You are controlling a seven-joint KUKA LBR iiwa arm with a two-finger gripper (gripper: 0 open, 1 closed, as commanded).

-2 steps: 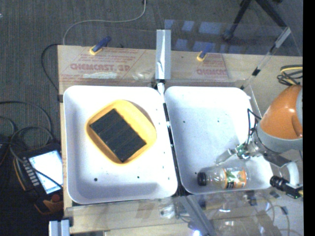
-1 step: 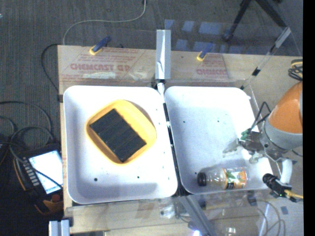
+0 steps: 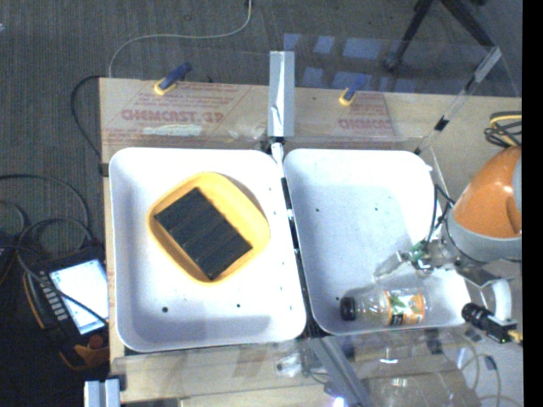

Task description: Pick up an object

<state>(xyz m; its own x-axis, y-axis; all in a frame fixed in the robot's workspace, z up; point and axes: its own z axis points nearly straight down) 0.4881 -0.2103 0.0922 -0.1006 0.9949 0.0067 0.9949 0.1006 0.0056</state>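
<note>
**Gripper poised beside a bottle in the right bin**

Gripper hardware shows as a pale, partly glassy cluster at the end of the arm, and whether it is open or closed cannot be told, nor whether it has hold of anything. Just below it lies a clear plastic bottle on its side, with a dark cap pointing toward the left bin and an orange-and-green label round its middle. It rests near the front edge of the right bin, a shallow white tray with rounded corners and a smooth matte floor. Left of the bottle, in the neighbouring bin, sits a yellow, rounded-square dish holding a dark, ribbed, flat rectangular pad. Right of the bottle, the arm's glossy orange band curves above a grey wrist, reaching in over the bin's right rim.
</note>
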